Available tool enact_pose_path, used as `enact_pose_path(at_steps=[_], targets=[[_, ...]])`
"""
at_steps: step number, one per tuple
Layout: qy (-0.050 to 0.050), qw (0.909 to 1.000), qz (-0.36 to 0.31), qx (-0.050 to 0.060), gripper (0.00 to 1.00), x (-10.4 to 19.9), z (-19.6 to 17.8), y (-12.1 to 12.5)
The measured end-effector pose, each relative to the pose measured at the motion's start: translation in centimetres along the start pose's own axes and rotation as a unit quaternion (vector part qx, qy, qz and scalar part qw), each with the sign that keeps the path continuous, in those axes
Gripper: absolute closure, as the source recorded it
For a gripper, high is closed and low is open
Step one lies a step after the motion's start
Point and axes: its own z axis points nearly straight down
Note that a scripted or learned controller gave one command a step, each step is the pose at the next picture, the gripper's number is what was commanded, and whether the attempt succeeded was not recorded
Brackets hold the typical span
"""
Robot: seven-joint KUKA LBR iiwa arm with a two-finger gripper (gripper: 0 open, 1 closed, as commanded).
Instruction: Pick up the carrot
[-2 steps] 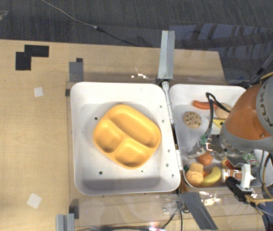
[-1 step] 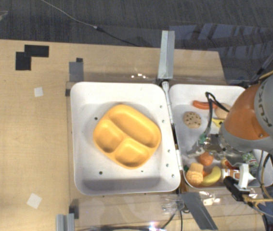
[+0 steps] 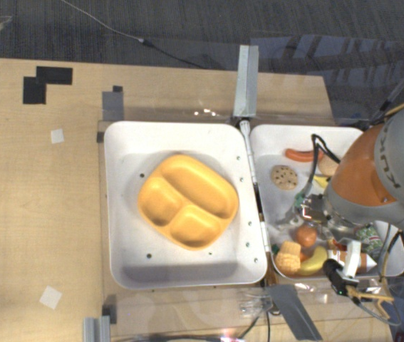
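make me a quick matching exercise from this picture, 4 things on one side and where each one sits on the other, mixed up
Things:
1. yellow tray
2. cookie
3. corn cob
4. carrot

Places:
A. far end of the right bin
B. near left corner of the right bin
C. middle of the left bin
D. right bin, just nearer the camera than the carrot

Pairs: 1-C, 2-D, 3-B, 4-A

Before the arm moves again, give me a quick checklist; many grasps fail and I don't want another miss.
1. Carrot in the right bin: ok, at the far end.
2. Carrot free of neighbours: ok, cookie lies apart.
3. Gripper over carrot: not ok, it sits above the food pile nearer the camera.
4. Carrot between fingers: not ok.
5. Fingers open: cannot tell.
6. Yellow tray in left bin: ok.
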Motion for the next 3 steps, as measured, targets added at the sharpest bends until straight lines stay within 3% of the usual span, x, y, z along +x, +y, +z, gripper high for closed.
enact_pose_path(at_steps=[1,2,3], targets=[[-0.001,0.9922,-0.124,-0.002,0.00,-0.23,-0.04,0.16],[0.000,0.9657,0.260,-0.001,0.00,-0.47,0.02,0.19],[-0.003,0.9721,0.234,-0.002,0.00,-0.11,0.03,0.05]])
